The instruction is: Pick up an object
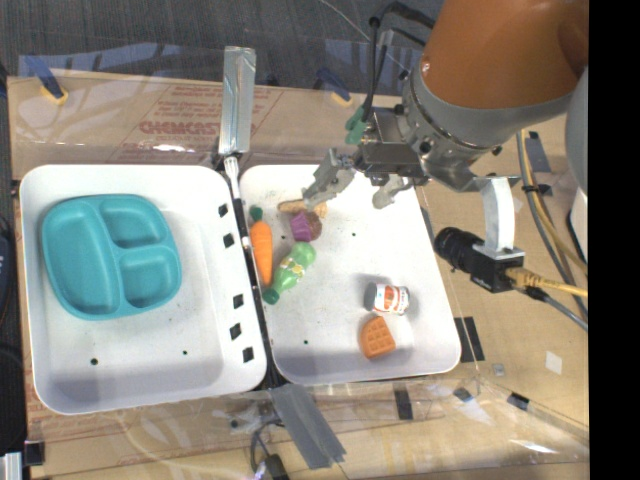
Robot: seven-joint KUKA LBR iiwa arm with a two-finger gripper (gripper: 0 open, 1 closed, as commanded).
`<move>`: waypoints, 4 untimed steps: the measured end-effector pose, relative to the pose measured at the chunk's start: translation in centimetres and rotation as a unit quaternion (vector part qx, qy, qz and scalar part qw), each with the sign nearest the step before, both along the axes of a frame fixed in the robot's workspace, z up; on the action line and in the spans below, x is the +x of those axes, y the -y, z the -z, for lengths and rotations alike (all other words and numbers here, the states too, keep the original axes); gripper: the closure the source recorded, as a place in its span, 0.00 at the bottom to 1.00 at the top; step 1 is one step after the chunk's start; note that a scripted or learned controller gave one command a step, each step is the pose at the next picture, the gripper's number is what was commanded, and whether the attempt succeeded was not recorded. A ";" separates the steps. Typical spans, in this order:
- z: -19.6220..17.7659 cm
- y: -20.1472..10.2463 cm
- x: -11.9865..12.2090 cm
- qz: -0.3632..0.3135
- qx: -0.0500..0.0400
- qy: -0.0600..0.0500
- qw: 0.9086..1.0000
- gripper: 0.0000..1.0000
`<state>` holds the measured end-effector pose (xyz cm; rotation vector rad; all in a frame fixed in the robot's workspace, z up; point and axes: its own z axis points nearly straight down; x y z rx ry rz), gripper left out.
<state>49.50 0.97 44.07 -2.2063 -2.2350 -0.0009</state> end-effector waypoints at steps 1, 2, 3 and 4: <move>-1.0 0.1 0.1 -0.002 -0.001 -0.001 1.000 1.00; 6.6 3.7 -1.9 0.004 -0.001 -0.004 1.000 1.00; 1.3 -8.8 -0.7 -0.001 0.000 0.001 1.000 1.00; 1.2 -3.5 -1.8 0.004 -0.001 -0.001 1.000 1.00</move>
